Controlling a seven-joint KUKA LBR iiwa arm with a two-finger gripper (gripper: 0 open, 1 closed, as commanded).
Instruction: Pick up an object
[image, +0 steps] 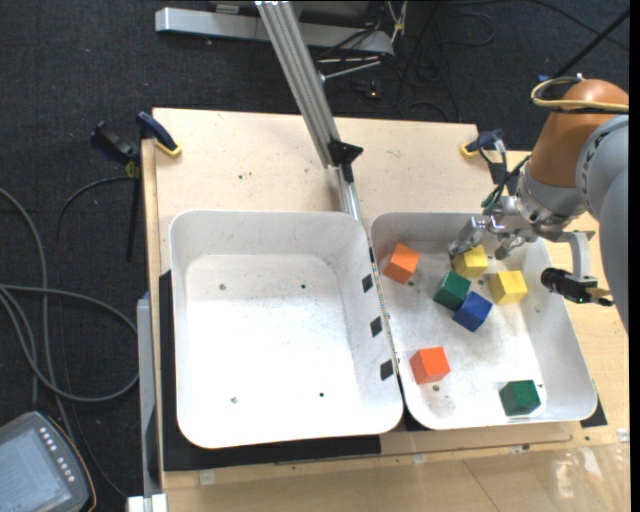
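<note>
Several coloured cubes lie in the right bin (560, 330). An orange cube (402, 264) sits near its back left. A yellow cube (473, 262), a second yellow cube (508, 286), a green cube (452, 291) and a blue cube (472, 311) cluster at the back. Nearer the front are another orange cube (431, 364) and another green cube (520, 397). My gripper (482, 240) hangs low at the back of this bin, just behind the first yellow cube, open with nothing between its fingers.
The left bin (190, 300) stands beside the right one, and they share a raised middle rim. A slanted metal pole (310, 100) crosses the back of the bench. Clamps sit at the bench's back corners (160, 135).
</note>
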